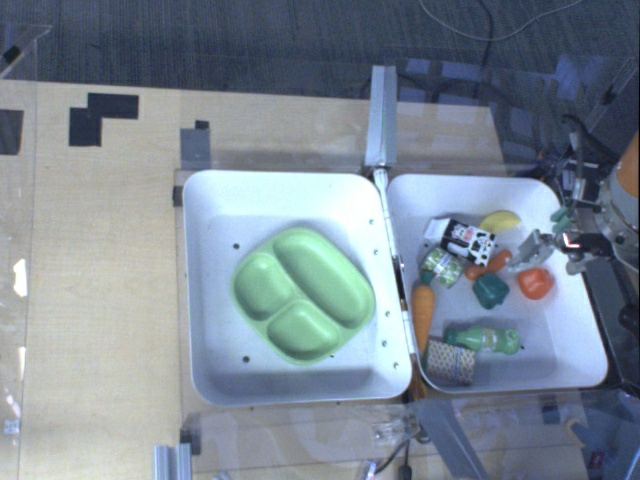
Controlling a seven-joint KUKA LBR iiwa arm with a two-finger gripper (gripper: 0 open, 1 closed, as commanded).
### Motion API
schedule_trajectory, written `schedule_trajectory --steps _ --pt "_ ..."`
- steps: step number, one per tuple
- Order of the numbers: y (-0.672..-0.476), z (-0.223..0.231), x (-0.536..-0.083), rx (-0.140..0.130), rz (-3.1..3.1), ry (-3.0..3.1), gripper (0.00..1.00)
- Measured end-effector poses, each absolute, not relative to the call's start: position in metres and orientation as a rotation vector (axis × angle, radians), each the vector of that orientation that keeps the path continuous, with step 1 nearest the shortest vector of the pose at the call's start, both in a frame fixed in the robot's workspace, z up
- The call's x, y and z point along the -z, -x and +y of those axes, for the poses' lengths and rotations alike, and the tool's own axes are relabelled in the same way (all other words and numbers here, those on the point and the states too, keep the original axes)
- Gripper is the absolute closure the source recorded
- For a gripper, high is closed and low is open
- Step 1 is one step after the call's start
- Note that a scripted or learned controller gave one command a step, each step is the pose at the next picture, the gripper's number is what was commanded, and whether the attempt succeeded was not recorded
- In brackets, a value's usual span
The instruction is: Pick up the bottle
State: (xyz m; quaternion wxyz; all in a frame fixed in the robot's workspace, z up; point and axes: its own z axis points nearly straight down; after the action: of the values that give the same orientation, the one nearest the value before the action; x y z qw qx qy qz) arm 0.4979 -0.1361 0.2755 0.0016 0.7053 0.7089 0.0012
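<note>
1. Left bin point(200, 298): holds a green divided plate point(303, 293), three sections, sitting roughly mid-bin, nothing on it.
2. Right bin point(580, 368): cluttered.
3. Bottle point(484, 341): green, lying on its side near the front of the right bin, just beside a patterned pouch point(452, 365) at the front-left corner.
4. Carrot point(423, 313) lies along the right bin's left wall.
5. A small green can point(441, 266), a black-and-white carton point(462, 236) and a banana point(501, 221) sit toward the back.
6. A dark green block point(490, 290) and a red tomato-like piece point(535, 283) sit mid-bin.
7. Gripper point(540, 248): at the right bin's right side, above the red piece, well apart from the bottle.
8. Can't tell its opening from this angle; nothing visibly in its grasp.
</note>
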Motion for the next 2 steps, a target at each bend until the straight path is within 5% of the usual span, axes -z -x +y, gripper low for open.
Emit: schedule_trajectory --steps 1,2 --pt "-0.514 -0.111 -0.135 -0.001 1.905 -2.5 0.0" --pt "-0.491 -0.13 -0.089 -0.015 1.956 -2.449 0.0"
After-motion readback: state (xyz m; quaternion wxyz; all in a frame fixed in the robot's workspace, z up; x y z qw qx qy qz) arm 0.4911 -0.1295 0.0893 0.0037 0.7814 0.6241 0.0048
